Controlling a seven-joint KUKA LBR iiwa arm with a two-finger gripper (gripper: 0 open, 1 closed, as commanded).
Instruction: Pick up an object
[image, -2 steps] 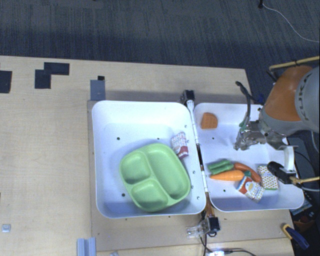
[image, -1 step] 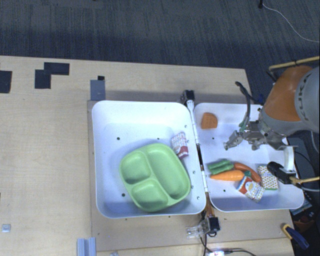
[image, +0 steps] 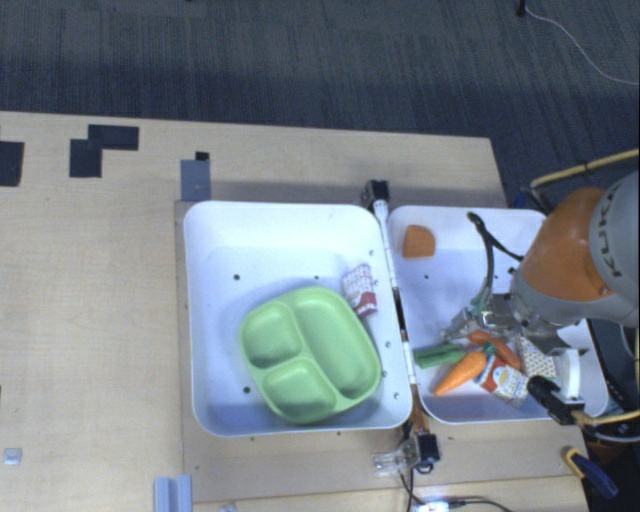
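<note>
The arm (image: 585, 255) reaches in from the right edge of the camera view, its orange band bulging above the wrist and the grey wrist section bent down into the right bin (image: 450, 225). The pincer (image: 478, 328) hangs low over a cluster of items at the front of that bin, its metal end pointing toward the bin's left wall. Whether it is spread or pressed together cannot be told, since the tip merges with the clutter beneath it.

Just below and slightly left of the pincer lies a toy carrot (image: 458, 375), its long axis slanting from lower left to upper right, the thick orange end toward the bin's front left corner and the other end running up under the pincer. Beside it, directly left of the pincer, lies a green stick-like piece (image: 437, 353), nearly level. To the lower right of the pincer sits a printed white packet (image: 510, 381). Well above and to the left, near the bin's back wall, rests an orange block (image: 419, 241).

Far left of the pincer, the left bin (image: 230, 240) holds a green divided plate (image: 310, 352), with a small red-and-white packet (image: 361, 290) at its upper right edge.
</note>
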